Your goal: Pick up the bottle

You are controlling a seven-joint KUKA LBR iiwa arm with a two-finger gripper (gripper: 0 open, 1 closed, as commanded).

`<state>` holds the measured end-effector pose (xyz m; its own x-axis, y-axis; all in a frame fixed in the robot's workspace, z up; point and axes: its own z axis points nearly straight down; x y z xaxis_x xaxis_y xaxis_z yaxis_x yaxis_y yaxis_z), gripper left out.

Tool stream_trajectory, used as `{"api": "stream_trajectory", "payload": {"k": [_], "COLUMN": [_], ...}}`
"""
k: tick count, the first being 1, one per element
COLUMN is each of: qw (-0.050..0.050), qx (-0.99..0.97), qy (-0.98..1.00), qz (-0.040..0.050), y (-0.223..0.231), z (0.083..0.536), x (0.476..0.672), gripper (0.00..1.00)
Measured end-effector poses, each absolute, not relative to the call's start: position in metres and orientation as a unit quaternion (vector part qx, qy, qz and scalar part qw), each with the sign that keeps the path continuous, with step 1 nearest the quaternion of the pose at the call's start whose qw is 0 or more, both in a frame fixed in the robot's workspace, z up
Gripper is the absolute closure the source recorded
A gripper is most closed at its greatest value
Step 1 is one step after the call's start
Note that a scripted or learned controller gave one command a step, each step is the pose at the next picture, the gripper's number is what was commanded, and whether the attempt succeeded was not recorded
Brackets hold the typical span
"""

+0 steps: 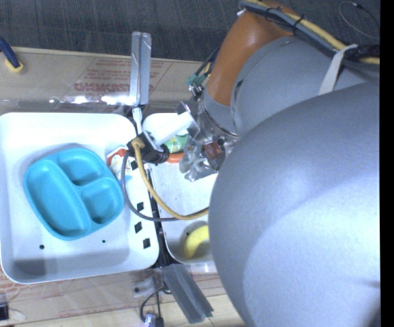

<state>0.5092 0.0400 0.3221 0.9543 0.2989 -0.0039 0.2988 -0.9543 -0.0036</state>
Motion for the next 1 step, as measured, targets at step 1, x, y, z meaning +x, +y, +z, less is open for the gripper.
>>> {"api": "stream_trajectory", "payload": {"k": [1], "qw": [0.002], "qx": [-0.971], "qy": [-0.241], "qz": [0.0038], "y": [-0.0409], "z": [0.2281], "x": [0.5100], "gripper": [1.00]}}
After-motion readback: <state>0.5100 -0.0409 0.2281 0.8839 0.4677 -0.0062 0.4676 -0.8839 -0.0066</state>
